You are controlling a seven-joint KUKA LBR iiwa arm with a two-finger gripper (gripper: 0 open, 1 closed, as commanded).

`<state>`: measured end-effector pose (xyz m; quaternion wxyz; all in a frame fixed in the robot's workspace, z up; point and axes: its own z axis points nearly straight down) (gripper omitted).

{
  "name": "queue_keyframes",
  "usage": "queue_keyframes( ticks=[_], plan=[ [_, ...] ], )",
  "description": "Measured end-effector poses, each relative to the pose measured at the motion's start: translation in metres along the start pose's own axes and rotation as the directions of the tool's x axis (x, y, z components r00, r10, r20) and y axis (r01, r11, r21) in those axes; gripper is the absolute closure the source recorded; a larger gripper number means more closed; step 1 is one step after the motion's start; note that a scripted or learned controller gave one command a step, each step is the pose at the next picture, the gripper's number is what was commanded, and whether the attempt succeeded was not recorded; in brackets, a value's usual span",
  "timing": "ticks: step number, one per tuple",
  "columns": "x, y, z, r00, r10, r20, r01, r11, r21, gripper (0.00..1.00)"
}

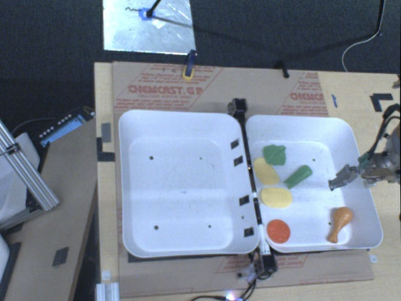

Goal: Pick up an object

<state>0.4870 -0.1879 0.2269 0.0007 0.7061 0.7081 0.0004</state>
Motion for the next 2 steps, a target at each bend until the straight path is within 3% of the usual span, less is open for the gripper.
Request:
queue_keyframes(
  ticks=[1, 2],
  plan=[
    [0.039, 0.038, 0.128, 1.0, -0.006, -0.005, 0.006, 1.0, 0.008, 0.0],
    [0.076, 0.115, 0.136, 1.0, -0.006, 0.002, 0.006, 1.0, -0.01, 0.0]
  ],
)
